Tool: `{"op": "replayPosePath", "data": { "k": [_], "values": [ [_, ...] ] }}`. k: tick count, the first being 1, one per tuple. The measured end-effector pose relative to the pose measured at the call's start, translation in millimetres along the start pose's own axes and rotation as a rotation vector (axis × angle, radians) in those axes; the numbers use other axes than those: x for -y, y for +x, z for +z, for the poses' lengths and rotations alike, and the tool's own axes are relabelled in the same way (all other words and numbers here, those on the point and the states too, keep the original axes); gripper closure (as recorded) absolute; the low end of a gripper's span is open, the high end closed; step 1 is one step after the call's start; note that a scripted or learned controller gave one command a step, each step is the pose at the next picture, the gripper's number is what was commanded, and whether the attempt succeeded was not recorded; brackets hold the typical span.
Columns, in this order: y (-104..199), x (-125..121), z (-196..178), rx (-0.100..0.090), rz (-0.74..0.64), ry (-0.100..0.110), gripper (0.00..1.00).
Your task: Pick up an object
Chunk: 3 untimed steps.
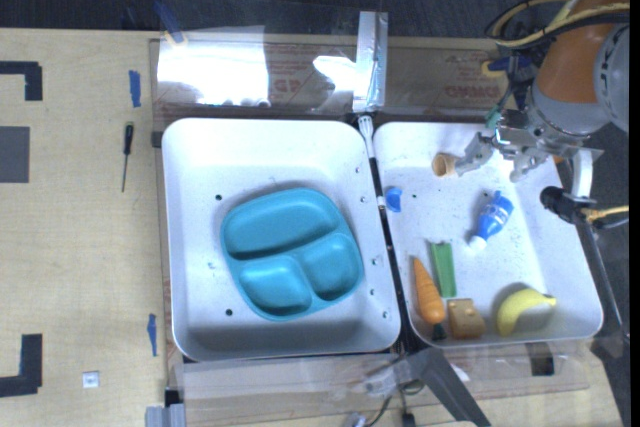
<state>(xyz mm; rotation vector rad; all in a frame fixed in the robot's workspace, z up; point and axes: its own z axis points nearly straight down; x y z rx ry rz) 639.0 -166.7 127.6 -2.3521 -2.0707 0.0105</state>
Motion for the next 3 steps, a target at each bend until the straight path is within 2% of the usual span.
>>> {"op": "replayPosePath", "data": {
  "k": [1,2,3],
  "values": [
    [-31.1,42.3,41.7,0.002,-0.102,-0.013,0.0],
    [-31.2,40.6,29.6,0.002,-0.1,-0.019,1.0],
    [84.5,39.7,-59.2,-0.002,-0.002,-0.016,1.0]
  ]
}}
